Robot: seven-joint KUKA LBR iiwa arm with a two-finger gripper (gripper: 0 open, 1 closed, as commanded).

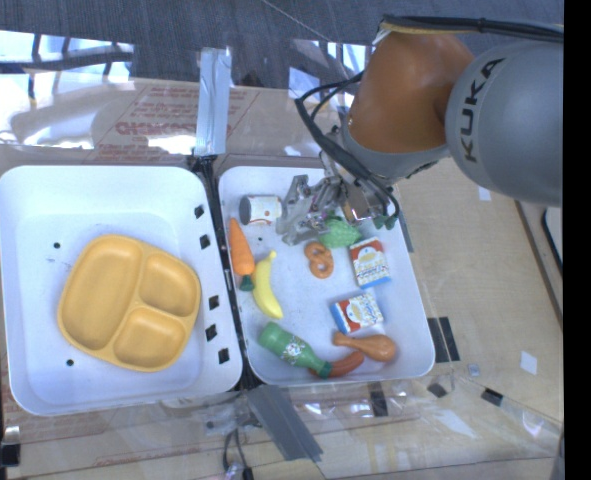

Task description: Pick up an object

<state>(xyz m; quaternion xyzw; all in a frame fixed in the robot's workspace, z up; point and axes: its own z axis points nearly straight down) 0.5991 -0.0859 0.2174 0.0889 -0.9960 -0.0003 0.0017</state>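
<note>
A grey KUKA arm point(495, 118) with an orange band reaches in from the right and lowers its gripper point(310, 213) into the right bin point(410, 298), one of two shallow white bins set side by side on the bench. The gripper hangs over the bin's far half, near its middle, just above a green toy point(340, 234) that lies partly under the metal fingers; whether the jaws are apart or together cannot be told from this angle, and nothing is plainly seen between them.

The right bin carries a scatter of toy food. A small white can point(260, 209) with a red mark lies by the far-left corner, just left of the gripper. An orange carrot point(240, 249) runs along the left wall, with a yellow banana point(266, 287) just beside it toward the middle. A brown pretzel point(319, 259) sits near the centre, close to the green toy. A small carton point(370, 263) in red and white lies toward the right wall, and a second carton point(358, 313) with a blue edge lies nearer the front. A green bottle point(291, 350) rests slantwise at the front-left, its end touching a red sausage-like piece point(345, 365), beside a brown drumstick point(368, 345) in the front-right corner.

The left bin point(35, 188) holds a yellow divided plate point(127, 301), lying in its near-left part, well apart from the arm.
</note>
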